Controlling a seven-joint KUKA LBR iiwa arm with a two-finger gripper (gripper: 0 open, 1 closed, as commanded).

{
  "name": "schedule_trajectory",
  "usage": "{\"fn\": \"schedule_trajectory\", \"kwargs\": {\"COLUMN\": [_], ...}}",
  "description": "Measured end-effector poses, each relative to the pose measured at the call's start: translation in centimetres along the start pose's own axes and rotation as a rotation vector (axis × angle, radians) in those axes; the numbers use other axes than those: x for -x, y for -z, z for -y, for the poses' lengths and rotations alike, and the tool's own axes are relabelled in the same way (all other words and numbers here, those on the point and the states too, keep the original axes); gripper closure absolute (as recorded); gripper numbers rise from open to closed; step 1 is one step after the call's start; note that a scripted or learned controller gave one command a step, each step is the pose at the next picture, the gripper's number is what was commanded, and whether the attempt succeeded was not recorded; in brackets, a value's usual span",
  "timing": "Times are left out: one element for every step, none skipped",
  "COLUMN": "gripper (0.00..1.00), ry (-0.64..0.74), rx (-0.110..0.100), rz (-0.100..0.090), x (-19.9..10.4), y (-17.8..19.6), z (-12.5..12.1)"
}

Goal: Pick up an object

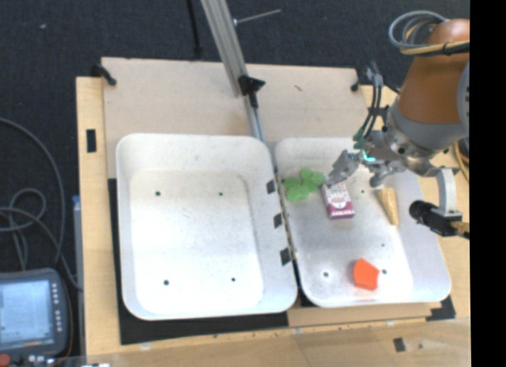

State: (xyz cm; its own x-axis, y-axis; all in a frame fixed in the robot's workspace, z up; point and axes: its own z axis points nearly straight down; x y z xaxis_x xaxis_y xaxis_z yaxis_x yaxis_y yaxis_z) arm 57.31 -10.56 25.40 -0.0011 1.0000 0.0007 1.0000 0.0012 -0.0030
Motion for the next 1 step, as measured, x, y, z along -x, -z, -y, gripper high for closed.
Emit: {"fn": "schedule_trajectory", "kwargs": {"gripper": [0.00], "ry": [-0.001], "rx": [0.005], "rz": [0.001], "x": [0.04], "y": [0.22], "z": [-0.07]}}
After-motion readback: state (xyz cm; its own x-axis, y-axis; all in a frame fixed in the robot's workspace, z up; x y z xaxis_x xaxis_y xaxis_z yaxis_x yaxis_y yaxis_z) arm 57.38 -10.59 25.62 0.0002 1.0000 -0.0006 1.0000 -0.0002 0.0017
